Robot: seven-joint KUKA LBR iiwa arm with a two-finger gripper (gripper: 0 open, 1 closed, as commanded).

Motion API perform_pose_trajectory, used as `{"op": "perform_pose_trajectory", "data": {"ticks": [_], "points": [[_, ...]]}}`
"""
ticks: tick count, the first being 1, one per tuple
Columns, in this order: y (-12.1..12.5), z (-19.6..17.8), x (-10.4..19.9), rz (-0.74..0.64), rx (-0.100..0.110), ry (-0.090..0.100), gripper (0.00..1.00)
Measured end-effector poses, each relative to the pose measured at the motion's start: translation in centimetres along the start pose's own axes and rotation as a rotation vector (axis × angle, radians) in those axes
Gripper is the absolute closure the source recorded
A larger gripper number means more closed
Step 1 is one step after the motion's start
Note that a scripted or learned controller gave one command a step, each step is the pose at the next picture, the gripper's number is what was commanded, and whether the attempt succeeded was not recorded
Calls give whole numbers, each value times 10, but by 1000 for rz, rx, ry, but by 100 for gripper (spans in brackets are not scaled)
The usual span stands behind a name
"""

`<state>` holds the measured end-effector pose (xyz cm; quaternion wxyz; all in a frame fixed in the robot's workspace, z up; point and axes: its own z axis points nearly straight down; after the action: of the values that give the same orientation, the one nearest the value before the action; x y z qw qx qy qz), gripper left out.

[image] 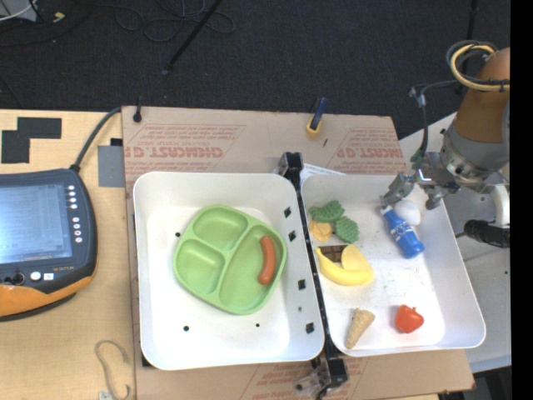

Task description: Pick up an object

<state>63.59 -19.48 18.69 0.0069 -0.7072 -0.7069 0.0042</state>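
Bottle: the blue bottle (pixel 405 232) with a white cap lies flat in the right bin (pixel 466 307), near its upper right corner.
Axis: long axis runs from cap at upper left to base at lower right, slanted.
Claw: the gripper (pixel 413 188) hangs just above the cap end, fingers spread apart, nothing between them.
Relation: the bottle lies just below the claw, toward the bin's middle; a short drop would meet the cap end.
Neighbours: banana (pixel 346 267), green toy (pixel 335 219), cone (pixel 359 326) and red piece (pixel 408 318) lie apart from it.
Left bin: green plate (pixel 225 261) with a sausage (pixel 267 259).
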Motion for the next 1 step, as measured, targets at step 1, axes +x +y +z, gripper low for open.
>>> {"op": "perform_pose_trajectory", "data": {"ticks": [1], "points": [[3, -8, 0, -1, -13, -3, 0]]}}
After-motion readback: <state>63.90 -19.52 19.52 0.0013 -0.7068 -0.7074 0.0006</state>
